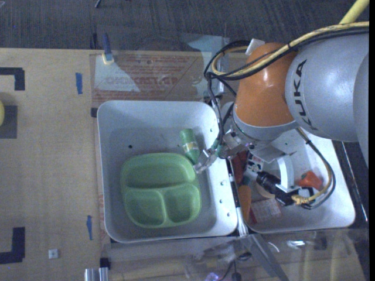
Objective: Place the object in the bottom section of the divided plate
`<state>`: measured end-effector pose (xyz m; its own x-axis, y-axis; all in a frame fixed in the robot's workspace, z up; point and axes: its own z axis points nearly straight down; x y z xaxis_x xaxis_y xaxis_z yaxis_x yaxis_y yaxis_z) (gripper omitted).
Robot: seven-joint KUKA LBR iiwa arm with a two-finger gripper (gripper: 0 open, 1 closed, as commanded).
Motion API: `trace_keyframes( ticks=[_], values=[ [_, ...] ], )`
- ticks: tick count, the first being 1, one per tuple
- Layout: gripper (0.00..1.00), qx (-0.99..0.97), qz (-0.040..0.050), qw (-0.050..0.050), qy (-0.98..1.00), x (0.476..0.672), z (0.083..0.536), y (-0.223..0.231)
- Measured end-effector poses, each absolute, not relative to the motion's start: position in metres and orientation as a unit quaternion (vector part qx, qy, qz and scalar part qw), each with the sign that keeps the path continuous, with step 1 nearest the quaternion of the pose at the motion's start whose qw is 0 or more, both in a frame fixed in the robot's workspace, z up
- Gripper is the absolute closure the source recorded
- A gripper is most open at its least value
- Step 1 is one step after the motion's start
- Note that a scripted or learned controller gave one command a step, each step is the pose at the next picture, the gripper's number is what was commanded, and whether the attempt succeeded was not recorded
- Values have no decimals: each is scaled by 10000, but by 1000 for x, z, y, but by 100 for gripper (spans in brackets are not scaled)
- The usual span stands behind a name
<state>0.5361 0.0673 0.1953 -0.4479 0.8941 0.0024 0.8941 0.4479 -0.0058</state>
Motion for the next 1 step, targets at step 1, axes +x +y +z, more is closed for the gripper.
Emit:
trace_keyframes(
  ticks=[1],
  values=[
    [0, -5824, 19, 11, -8129, 489, 253, 141]
  ],
)
